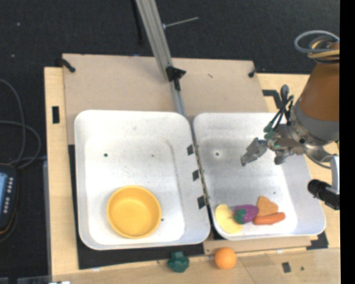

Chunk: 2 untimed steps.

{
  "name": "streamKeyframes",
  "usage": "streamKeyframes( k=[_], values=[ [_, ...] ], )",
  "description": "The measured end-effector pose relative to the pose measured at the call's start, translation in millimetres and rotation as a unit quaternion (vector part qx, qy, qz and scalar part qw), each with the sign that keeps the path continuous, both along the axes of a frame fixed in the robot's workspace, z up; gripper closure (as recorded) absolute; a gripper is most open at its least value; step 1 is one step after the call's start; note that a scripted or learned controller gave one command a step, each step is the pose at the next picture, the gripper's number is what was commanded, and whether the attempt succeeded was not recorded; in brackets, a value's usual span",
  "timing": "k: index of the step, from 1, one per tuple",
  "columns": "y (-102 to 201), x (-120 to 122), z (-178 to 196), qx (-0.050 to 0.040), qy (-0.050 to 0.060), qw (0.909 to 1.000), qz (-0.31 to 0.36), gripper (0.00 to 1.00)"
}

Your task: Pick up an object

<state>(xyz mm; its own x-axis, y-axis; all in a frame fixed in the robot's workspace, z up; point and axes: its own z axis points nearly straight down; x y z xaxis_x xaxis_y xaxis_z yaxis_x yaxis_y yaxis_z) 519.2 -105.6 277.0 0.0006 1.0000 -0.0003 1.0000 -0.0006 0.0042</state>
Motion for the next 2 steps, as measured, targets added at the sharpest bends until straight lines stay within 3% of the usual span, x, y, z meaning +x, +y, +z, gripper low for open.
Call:
streamKeyframes(
  k=[1, 2],
  values=[
    [0, 0, 0, 0.0000, 0.000, 1.0000, -0.001, 0.00],
    [-1, -2, -63, -0.0001, 0.004, 1.0000, 0.000, 0.00]
  ],
)
